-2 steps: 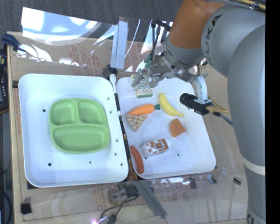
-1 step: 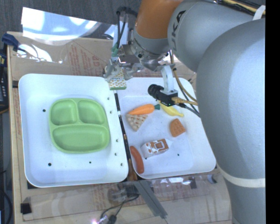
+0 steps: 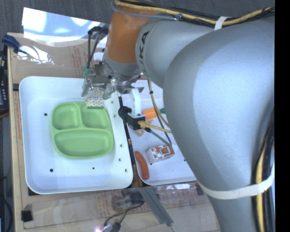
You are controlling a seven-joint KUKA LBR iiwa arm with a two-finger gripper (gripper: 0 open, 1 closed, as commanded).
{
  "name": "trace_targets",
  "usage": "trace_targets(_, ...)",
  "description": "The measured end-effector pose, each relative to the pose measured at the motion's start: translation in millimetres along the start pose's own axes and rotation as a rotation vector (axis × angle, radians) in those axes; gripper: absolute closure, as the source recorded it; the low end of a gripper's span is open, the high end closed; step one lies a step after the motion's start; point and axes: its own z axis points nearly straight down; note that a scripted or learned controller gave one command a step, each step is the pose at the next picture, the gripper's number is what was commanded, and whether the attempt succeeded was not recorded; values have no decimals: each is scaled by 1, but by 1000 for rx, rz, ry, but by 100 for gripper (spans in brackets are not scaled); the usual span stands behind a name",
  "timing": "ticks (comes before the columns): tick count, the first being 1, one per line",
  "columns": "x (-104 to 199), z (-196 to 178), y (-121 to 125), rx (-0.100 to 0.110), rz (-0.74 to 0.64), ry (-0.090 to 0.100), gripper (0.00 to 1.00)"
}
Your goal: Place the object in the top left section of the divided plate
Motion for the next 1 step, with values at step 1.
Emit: trace_targets(1,81,30,-21,-1,-139,-1,100)
